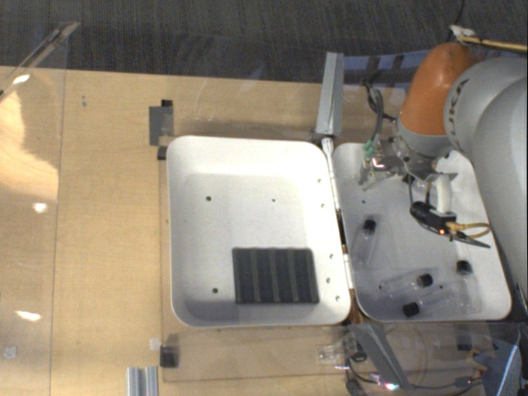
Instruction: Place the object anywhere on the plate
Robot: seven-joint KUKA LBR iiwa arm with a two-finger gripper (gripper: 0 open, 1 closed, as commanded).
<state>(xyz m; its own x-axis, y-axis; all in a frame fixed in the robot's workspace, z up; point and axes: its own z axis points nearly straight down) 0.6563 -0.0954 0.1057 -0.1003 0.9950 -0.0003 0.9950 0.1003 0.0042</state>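
A black ribbed plate [275, 275] lies flat in the left bin [198, 221], near its front edge. Several clear objects with black caps lie in the right bin [495, 299]: one near the left wall [367, 228], two toward the front [424, 280] [409, 309], one further right [464, 266]. My gripper [375, 166] hangs over the back left part of the right bin, below the orange band [429, 97]. It stands behind and apart from the nearest clear object. I see nothing held in it.
A grey post [332, 93] rises behind the gap between the bins. A black part with orange wires [441, 221] hangs off the wrist over the right bin. The wooden bench [91, 221] spreads left of the bins.
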